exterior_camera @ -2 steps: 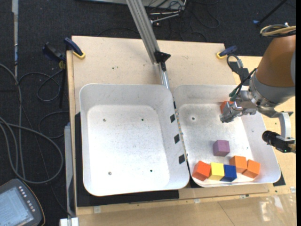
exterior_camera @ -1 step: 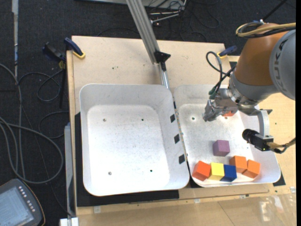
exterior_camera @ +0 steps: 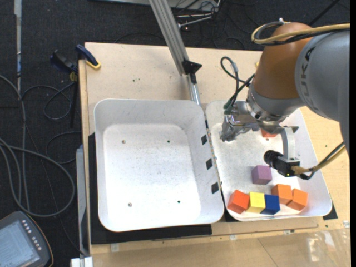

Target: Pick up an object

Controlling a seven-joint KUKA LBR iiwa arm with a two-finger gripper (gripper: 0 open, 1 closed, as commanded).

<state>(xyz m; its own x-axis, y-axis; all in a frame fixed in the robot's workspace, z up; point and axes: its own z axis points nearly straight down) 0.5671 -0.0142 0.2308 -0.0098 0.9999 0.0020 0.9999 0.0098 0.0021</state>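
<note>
Camera view, looking down at a slant: arm (exterior_camera: 311, 54) enters from the right, grey with an orange band, and reaches over the right bin (exterior_camera: 320, 202). Gripper (exterior_camera: 229, 131) sits low at the bin's upper left, near the divide between the two bins. Its state cannot be told; the metal parts are small and partly masked by the wrist. No object is seen held by it.

Objects lie in the right bin, apart from the gripper. Purple block (exterior_camera: 261, 174) rests alone near the bin's middle. Along the near edge sits a row: orange block (exterior_camera: 239, 201) at the left, yellow block (exterior_camera: 257, 200) touching it, blue block (exterior_camera: 271, 203) next, then two more orange blocks (exterior_camera: 290, 195) at the right end. A small reddish item (exterior_camera: 270, 133) shows just under the wrist; its form is unclear.

Black fitting (exterior_camera: 280, 163) with a cable hangs below the wrist, just beside the purple block.

Left bin (exterior_camera: 111, 121) stands beside the right one on the desk (exterior_camera: 133, 65)
</note>
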